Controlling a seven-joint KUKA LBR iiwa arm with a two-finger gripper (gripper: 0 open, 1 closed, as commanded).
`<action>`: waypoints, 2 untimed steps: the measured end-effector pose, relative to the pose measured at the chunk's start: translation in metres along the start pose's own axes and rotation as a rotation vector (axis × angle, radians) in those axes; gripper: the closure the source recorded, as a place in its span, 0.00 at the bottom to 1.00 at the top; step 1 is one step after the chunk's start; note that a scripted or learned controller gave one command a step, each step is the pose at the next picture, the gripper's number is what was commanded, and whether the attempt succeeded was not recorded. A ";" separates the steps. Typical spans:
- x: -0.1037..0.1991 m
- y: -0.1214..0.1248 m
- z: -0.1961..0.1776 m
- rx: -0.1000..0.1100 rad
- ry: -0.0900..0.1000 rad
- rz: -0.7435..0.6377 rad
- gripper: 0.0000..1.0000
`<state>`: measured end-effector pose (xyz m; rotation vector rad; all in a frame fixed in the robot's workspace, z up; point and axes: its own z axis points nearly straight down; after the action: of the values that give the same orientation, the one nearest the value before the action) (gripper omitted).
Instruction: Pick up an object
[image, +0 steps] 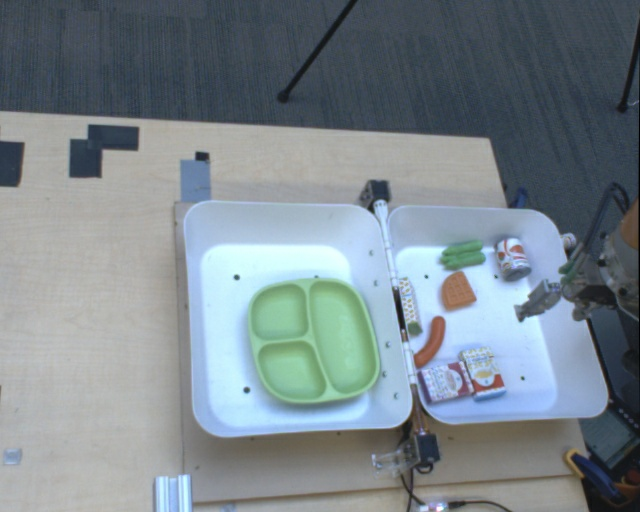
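sausage (429, 341) lies between orange cracker (459, 291) and two cartons (461, 377).

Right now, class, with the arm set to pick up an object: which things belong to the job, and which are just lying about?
Job: gripper; green beans; can; orange biscuit; sausage; two small cartons.

Lying about: green divided plate; black tape patches.

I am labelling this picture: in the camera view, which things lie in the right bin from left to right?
Sausage → orange cracker → white and red can → gripper, over the bin's right side.
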<state>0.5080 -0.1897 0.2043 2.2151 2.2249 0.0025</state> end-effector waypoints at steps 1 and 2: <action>0.014 -0.016 0.107 -0.009 -0.003 0.003 0.00; 0.016 -0.015 0.096 -0.011 0.001 0.000 1.00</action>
<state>0.4935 -0.1735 0.1085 2.2103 2.2193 0.0162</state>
